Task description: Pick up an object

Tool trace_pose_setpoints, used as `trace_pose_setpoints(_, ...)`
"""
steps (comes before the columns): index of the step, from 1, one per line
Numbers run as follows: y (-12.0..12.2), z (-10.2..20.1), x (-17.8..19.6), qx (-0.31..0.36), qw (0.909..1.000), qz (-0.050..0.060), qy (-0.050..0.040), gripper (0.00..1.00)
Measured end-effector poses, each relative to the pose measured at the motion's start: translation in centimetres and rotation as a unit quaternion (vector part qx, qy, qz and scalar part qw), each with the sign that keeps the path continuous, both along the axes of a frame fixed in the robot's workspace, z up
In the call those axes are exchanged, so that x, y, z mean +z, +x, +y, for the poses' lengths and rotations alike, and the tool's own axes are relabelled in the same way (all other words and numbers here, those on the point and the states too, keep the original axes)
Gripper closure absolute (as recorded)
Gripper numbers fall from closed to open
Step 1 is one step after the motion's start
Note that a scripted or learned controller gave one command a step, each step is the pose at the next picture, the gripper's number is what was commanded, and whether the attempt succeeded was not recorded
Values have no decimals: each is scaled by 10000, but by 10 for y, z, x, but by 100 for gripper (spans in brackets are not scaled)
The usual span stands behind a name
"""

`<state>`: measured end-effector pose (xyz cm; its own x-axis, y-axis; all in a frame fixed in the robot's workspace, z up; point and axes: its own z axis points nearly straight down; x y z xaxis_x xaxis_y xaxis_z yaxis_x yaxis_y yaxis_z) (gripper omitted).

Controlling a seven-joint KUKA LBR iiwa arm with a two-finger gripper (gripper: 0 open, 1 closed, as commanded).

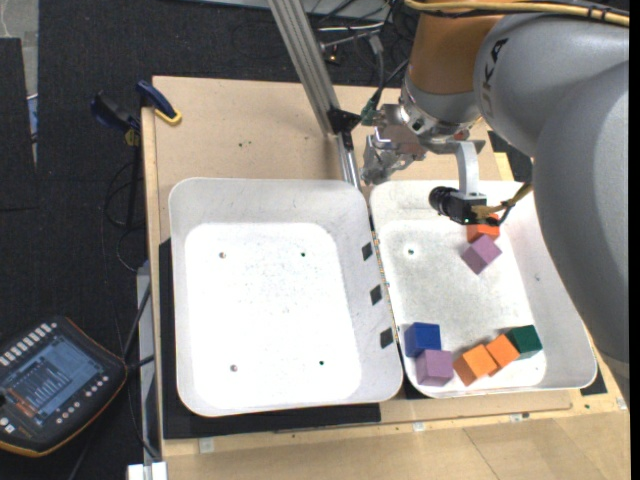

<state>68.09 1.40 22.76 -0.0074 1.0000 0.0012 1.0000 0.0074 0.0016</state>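
Gripper (pixel 392 163) low over the far edge of the right white plastic bin (pixel 560 298), finger spread can't be told from this angle.
Nothing seen between the fingers. Small purple cube (pixel 482 253) sits mid-bin, an orange block (pixel 483 233) possibly touching it; blue cube (pixel 423 337), second purple cube (pixel 434 366), two orange cubes (pixel 478 360) and green cube (pixel 524 342) cluster at the near edge. Left white bin (pixel 190 268) alongside.

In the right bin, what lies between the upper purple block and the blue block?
Nothing: in the camera view, the stretch from the upper purple block down to the blue block is bare white floor of the right bin.
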Motion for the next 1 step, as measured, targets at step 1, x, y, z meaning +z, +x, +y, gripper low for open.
trace_pose_setpoints(1,-9,50,6,2,10000,5,4,100)
